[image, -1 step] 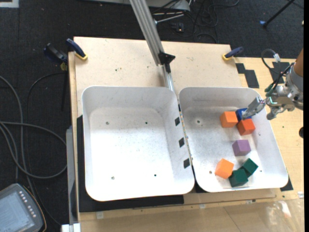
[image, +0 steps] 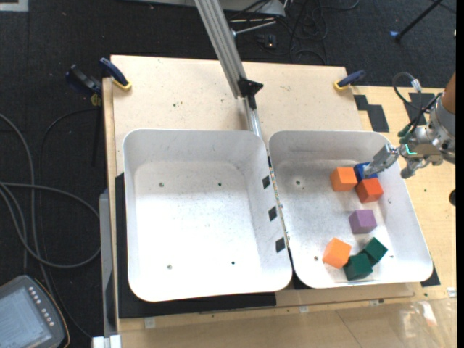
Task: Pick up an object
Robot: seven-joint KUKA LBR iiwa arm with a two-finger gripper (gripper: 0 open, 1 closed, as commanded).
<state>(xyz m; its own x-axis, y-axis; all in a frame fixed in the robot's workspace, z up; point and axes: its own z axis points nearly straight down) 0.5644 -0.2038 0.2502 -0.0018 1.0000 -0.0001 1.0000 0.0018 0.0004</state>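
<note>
Looking at this one, the gripper [image: 380, 163] is down in the right bin [image: 304, 267], reaching in from the right edge with its tip right at a tight little cluster: an orange block [image: 344, 178], a red-orange block [image: 370, 189] and a blue block [image: 360, 170] wedged between them and mostly hidden. Honestly I can't tell how the claw is set, the angle just doesn't show it, and nothing is visibly held. Further down the same bin sit a purple block [image: 362, 220], another orange cube [image: 337, 253] and two dark green blocks [image: 365, 259] touching each other near the front wall. The left bin [image: 145, 194] isn't in play. My worry: those three blocks are packed so close that the claw could land on top of one or shove the neighbours aside instead of straddling anything. It's also near the bin's right wall, so a nudged block could jam there.
</note>
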